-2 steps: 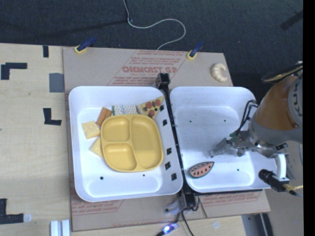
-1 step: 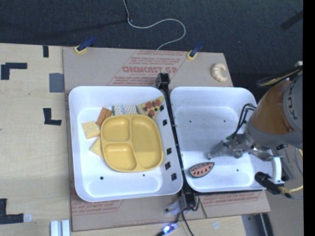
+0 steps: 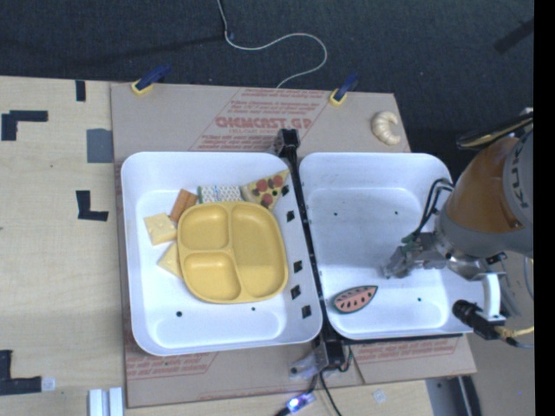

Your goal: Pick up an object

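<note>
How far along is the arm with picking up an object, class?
Done: the gripper is inside the right bin, above the watermelon slice. In hand: nothing visibly. Left: grasping and lifting; the slice lies on the bin floor and the yellow plate sits in the left bin.

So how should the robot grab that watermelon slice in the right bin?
Judging from how it lies, come straight down from above. The slice lies flat on the right bin's floor, so there is nothing to get under. It is long and thin, so pinch it across its narrow middle, from the curved rind edge to the straight edge. The gripper hangs just up and to its right.
</note>
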You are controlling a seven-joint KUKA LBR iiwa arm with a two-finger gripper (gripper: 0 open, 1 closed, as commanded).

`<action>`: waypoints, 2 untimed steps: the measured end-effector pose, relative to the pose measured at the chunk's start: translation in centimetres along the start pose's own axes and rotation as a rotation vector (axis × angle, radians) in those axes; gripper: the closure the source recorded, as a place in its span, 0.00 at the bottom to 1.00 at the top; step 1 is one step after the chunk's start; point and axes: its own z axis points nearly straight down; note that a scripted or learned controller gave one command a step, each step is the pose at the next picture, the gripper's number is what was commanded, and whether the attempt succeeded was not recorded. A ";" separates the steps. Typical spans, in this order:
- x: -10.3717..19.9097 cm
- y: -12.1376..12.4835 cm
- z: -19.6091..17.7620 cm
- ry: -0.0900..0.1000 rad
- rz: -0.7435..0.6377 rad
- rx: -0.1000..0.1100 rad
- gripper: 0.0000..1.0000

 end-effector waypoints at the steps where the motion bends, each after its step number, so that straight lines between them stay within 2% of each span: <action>1: -0.7 0.1 -4.4 0.002 0.001 -0.001 1.00; 2: 0.1 -0.2 -9.1 0.002 -0.001 -0.001 1.00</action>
